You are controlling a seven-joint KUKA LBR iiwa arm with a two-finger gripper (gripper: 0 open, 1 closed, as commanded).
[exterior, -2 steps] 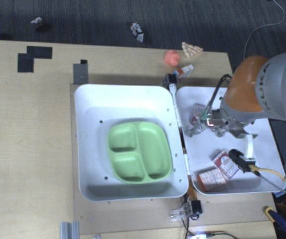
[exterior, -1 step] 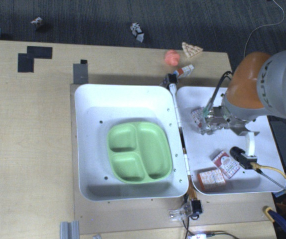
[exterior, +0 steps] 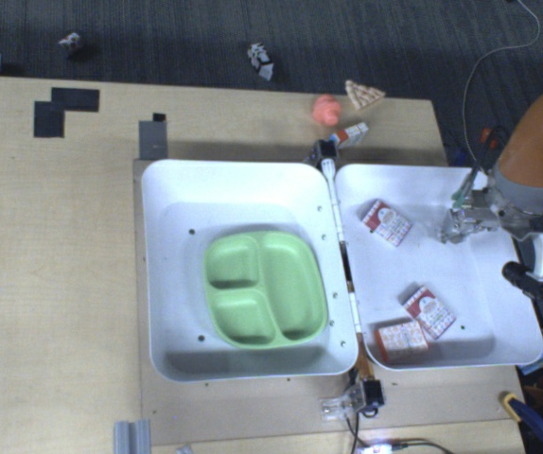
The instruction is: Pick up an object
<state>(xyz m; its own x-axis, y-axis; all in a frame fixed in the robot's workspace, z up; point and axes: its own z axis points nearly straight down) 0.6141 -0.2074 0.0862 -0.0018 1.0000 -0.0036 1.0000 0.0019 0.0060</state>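
Three small red-and-white packets lie in the right bin (exterior: 499,183): one (exterior: 386,222) at its upper left, one (exterior: 429,311) toward the lower middle, and one (exterior: 401,338) beside it near the front wall. My gripper (exterior: 457,229) hangs over the right part of this bin, to the right of the upper packet and apart from it. No packet sits between its fingers. The grey arm with its orange band (exterior: 536,149) enters from the right edge.
The left bin (exterior: 172,253) holds a green divided tray (exterior: 264,288). Behind the bins on the bench lie an orange ball (exterior: 326,110), a pizza-slice toy (exterior: 363,94) and a small tube (exterior: 351,135). Black cables and parts crowd the right edge.
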